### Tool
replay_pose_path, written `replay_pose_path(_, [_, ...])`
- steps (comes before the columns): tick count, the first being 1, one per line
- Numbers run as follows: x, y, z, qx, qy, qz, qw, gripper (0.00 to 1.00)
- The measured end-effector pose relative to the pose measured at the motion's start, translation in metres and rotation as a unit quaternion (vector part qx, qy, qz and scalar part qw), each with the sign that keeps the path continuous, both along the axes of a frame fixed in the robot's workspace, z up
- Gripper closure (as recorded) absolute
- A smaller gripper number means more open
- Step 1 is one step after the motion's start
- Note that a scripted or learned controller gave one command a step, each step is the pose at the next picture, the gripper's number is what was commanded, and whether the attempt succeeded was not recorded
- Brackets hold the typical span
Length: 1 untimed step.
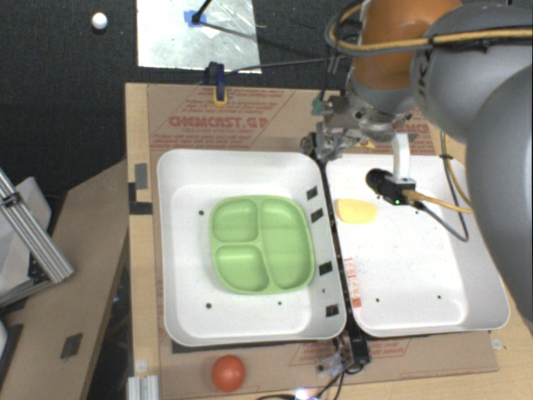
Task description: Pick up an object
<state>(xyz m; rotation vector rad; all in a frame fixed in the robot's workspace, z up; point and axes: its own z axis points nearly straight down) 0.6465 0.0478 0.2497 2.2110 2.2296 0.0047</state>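
So the bench is brown cardboard-looking board with red lettering, dark floor around it. Big grey arm comes in from the right over the right bin. Left bin holds a green divided tray. Gripper sits at the bins' top junction; can't tell its state. Yellow object lies in the right bin's upper left. Small orange ball sits below the bins.

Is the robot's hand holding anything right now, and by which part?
Cannot be told: the hand sits at the bins' far edge, apart from the yellow piece.
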Motion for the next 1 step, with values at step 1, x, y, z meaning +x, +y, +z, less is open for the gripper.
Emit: replay_pose_path(1, [-0.0034,0.0532,0.0028,0.0008,0.000,0.001,1.0000,1.00])
